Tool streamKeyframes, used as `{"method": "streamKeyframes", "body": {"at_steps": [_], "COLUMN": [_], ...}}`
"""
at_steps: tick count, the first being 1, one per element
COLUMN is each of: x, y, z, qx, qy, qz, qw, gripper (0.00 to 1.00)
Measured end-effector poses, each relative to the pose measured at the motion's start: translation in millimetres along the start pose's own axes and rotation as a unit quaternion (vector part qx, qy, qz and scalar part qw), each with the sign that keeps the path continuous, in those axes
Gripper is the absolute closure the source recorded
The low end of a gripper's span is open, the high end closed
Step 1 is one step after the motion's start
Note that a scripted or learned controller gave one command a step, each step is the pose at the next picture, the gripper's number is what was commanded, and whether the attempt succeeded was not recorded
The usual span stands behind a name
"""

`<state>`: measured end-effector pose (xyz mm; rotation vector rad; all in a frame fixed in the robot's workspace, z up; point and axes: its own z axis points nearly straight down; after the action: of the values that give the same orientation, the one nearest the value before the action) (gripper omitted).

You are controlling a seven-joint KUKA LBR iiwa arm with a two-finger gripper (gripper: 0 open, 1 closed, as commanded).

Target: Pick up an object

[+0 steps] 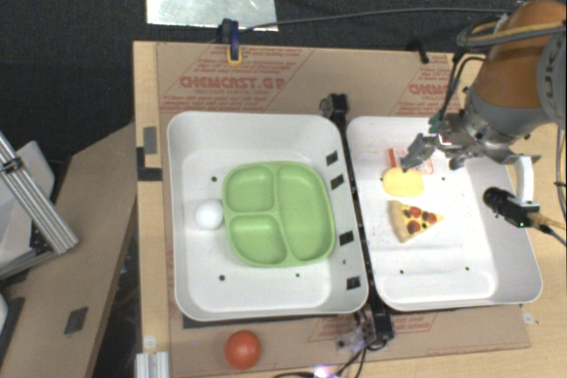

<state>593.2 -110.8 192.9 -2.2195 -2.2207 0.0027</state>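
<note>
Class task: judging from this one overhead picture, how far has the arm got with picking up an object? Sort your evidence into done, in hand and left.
Done: the arm has reached into the right bin, its pincer low beside the yellow object.
In hand: lining up on that piece; whether it is touching cannot be told.
Left: gripping and lifting. The yellow object and pizza slice lie on the bin floor; nothing is raised.

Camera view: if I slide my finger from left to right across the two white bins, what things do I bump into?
White ball → green divided plate → yellow lemon-like piece and toy pizza slice, about level with each other → the arm's end effector above the right bin.
</note>
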Motion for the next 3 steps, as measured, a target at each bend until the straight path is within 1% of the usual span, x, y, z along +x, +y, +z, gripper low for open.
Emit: {"method": "streamKeyframes", "body": {"at_steps": [1, 2, 3], "x": [2, 2, 2], "y": [-4, -4, -3], "z": [63, 111, 98], "qx": [0.001, 0.0, -0.002], "qy": [0.0, 0.0, 0.0], "qz": [0.0, 0.0, 0.0], "qw": [1.0, 1.0, 1.0], "gripper": [0.0, 0.0, 1.0]}}
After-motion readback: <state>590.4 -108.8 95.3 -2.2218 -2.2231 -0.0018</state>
